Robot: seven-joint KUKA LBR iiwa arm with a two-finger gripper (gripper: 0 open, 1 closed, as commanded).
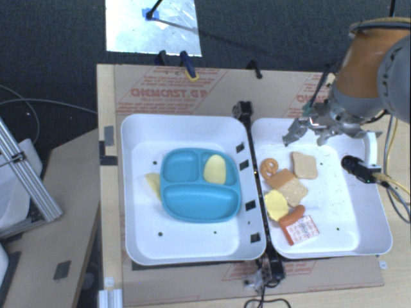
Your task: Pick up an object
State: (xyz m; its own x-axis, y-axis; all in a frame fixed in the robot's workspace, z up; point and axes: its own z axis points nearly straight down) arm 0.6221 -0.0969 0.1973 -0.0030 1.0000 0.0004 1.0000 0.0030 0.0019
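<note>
claw [309, 132]: fingers spread apart, holding nothing, over the back of the right white bin [372, 236] | tan bread-shaped toy slice [304, 165]: in that bin, just below the claw (not touching) | small orange pretzel toy [269, 167]: left of the slice

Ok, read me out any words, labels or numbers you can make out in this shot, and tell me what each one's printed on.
"CHEMCAST GP", red, on the brown protective sheet behind the left bin.
Red print of the same kind on the sheet behind the right bin: cut off and blurred, not readable.
Red and white packet in the right bin: markings too small to read.
</note>
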